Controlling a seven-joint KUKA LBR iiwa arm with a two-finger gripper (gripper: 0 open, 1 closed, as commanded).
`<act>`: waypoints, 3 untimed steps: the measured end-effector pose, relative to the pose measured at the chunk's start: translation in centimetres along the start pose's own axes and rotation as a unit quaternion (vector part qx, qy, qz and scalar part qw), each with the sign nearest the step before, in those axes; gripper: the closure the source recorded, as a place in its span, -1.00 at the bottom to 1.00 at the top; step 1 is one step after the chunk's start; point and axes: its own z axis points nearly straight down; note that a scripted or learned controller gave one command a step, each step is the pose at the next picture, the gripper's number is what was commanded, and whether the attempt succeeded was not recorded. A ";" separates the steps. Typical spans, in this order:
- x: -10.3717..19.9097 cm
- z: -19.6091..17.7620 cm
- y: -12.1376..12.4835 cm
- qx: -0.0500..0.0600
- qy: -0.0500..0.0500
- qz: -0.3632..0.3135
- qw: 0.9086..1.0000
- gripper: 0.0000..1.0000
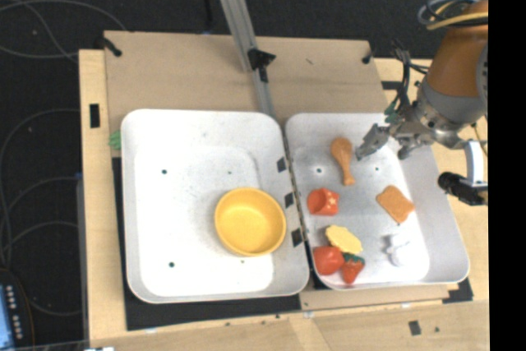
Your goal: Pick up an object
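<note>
Honestly, from here I'd pick the drumstick [343,159] and come straight down over its shaft, squaring the fingers across it before closing. It lies near the far edge of the right bin [436,255], just beside and nearer than the claw [385,140], which hovers over that far edge, spread apart and holding nothing.

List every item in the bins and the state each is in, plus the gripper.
Bowl: upright, left bin.
Drumstick: lying flat, right bin.
Pepper: resting, right bin.
Bread: lying flat.
Banana: lying on tomato.
Strawberry: by the front rim.
White piece: lying flat.
Gripper: open, holding nothing, above the right bin.
</note>
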 end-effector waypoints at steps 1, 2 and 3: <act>-0.9 4.6 -0.6 0.002 -0.001 0.000 1.000 -1.00; -1.1 9.8 -0.8 0.002 0.000 0.001 1.000 -1.00; -1.1 8.4 -0.5 -0.002 0.001 0.002 1.000 1.00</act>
